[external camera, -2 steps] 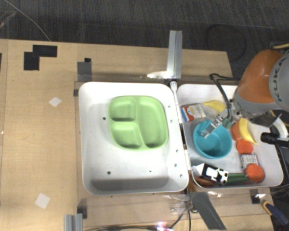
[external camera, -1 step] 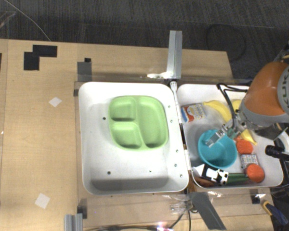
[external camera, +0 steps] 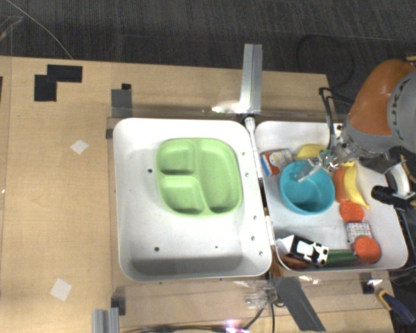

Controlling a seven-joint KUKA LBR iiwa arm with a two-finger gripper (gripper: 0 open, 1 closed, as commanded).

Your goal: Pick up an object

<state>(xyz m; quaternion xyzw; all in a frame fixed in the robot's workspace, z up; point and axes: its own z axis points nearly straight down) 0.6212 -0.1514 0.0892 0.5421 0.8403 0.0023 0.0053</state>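
The right bin (external camera: 395,252) contains the candidate objects: a blue bowl (external camera: 306,188) sits upright near its centre, with a yellow banana (external camera: 309,150) just behind it. An orange carrot-like item (external camera: 346,183) and a second banana (external camera: 356,191) lie beside the bowl (touching each other), while a black-and-white toy (external camera: 309,250) rests at the front wall.

The wooden bench (external camera: 55,207) bears two white bins side by side — left bin (external camera: 135,248), right bin (external camera: 388,245).
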